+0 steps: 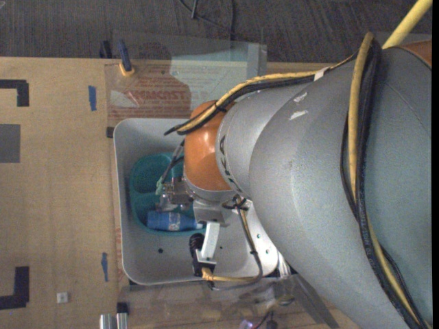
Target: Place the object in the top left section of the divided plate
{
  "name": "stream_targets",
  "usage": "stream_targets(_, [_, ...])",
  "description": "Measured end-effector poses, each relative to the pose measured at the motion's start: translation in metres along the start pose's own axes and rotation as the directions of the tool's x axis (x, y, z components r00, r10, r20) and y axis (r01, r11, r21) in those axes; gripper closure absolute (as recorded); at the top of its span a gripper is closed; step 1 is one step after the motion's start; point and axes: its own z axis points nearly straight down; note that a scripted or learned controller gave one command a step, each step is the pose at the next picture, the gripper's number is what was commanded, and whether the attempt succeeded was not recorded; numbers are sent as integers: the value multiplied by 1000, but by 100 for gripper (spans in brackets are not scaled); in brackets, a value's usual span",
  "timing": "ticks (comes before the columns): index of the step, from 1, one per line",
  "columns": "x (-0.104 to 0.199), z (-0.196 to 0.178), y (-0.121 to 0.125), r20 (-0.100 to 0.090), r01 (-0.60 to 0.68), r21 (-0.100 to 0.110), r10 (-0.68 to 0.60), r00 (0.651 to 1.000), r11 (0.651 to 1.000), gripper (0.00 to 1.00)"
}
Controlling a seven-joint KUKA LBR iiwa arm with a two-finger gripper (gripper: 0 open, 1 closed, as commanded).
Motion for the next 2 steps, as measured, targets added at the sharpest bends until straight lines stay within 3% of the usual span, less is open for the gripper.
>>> stream_targets(1, [2, -19, -38, 8, -192, 22, 192, 981, 981, 0])
stream_targets(2, [-15, -24, -25, 6, -58, 38, 58, 998, 998, 0])
